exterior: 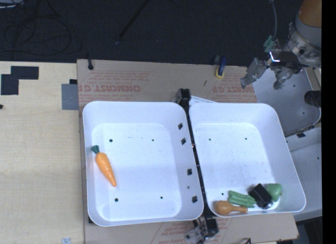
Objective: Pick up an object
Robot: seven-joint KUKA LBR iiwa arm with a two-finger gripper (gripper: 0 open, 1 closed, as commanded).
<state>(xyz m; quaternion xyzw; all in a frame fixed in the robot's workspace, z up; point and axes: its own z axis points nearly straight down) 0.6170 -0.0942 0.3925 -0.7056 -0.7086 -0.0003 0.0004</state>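
Carrot [105,169] is the easiest target: it lies alone in the left bin [89,117] at about 8 o'clock, close to the left wall, leaf end toward 11, tip toward 5. Looks like a plastic toy, so likely light, stiff, a bit slick, not fragile. It tapers, so I'd grab across the thick part just below the green top, jaws set square to its long axis; a pinch near the tip would probably squirt it out. Wall clearance on the left side is tight, which could foul one finger. Right bin [286,143] holds a cluster at 5 o'clock: green pod [241,199], black block [261,195], green lump [274,189], orange gourd [230,208], all touching or overlapping, so a clean pinch there is harder. Gripper [268,73] hangs well apart from both bins, past the right bin's far corner at 1 o'clock, with nothing between its fingers, which look spread apart. Next move calls for a long traverse to the left bin.
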